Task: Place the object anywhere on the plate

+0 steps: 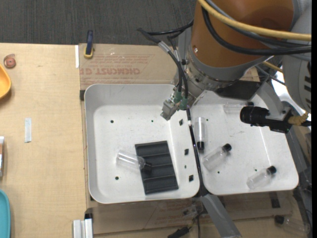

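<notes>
Vial [130, 160] watch begins at the jaws. They hang low over the back right part of the left bin [99, 133], small and blurred under the wrist, and I cannot tell whether they are open, shut or carrying anything.

Moving outward, the clear vial lies on its side on the left bin's floor, its dark end right against the left edge of the ribbed black plate [157, 166]. Whether it overlaps the plate I can't say. The jaws are well apart from both.

Across the divider, the right bin [282, 148] holds more capped vials [218, 155].

My read is that this is the approach stage, with nothing clearly placed yet. The next move calls for travel toward the front of the bin and a descent lined up with the vial.

The arm [237, 29] looms in from the upper right, wrist angled down and left, with cables trailing beside it.
</notes>
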Robot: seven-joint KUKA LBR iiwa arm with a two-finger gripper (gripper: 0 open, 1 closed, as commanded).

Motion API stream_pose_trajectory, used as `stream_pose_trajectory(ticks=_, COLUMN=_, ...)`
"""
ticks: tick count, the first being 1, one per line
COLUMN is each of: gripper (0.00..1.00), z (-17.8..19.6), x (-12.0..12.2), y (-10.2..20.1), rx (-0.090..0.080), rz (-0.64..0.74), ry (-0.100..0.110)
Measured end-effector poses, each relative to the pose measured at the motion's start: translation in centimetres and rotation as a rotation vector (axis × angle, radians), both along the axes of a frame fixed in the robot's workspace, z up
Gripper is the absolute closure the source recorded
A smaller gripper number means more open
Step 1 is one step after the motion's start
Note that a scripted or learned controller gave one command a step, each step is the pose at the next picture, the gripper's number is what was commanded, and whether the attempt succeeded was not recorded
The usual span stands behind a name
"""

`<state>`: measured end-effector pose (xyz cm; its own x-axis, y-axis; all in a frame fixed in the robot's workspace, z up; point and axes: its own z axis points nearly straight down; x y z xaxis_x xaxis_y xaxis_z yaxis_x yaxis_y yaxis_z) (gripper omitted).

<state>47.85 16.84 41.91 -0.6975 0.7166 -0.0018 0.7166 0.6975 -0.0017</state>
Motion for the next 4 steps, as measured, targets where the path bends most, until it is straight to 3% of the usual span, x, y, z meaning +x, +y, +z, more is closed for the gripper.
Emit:
stream_pose_trajectory(ticks=1, gripper=1.0, z=1.8, x=0.0, y=5.0, rx=0.001, rz=0.546, ry=-0.001)
stream_pose_trajectory(ticks=2, gripper=1.0, z=-4.6, x=2.0, y=6.0, rx=0.001, rz=0.755, ry=0.001)
stream_pose_trajectory(ticks=3, gripper=1.0, z=-1.5, x=3.5, y=6.0, rx=0.001, rz=1.07, ry=-0.003)
stream_pose_trajectory(ticks=4, gripper=1.0, z=-5.1, x=2.6, y=6.0, rx=0.002, rz=1.397, ry=0.0)
